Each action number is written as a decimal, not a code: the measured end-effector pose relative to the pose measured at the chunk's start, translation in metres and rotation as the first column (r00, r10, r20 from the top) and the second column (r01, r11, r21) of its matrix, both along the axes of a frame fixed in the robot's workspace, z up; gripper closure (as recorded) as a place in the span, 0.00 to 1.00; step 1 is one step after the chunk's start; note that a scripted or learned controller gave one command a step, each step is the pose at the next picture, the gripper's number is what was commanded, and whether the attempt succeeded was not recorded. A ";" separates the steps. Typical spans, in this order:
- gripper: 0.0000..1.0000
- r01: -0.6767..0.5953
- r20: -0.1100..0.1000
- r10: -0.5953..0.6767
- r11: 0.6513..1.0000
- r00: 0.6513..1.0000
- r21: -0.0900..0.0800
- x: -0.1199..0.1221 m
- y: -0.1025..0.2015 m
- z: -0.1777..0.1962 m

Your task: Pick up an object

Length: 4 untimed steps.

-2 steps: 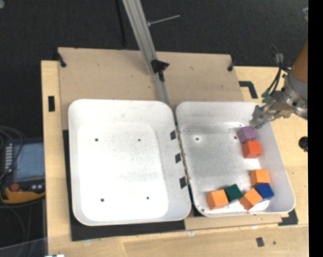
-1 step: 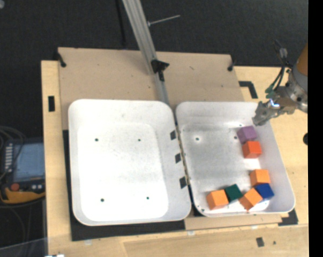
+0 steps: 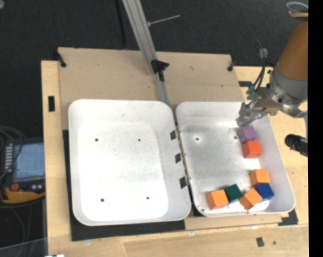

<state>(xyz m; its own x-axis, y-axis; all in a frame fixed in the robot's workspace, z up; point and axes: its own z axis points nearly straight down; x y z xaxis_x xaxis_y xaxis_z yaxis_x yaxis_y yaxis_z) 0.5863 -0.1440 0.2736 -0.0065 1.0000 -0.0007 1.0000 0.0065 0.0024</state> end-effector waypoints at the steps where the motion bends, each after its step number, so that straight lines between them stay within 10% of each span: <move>1: 1.00 0.001 -0.002 -0.001 1.000 1.000 0.000 0.008 0.054 -0.016; 4: 1.00 -0.001 -0.001 0.001 1.000 1.000 0.002 0.030 0.198 -0.020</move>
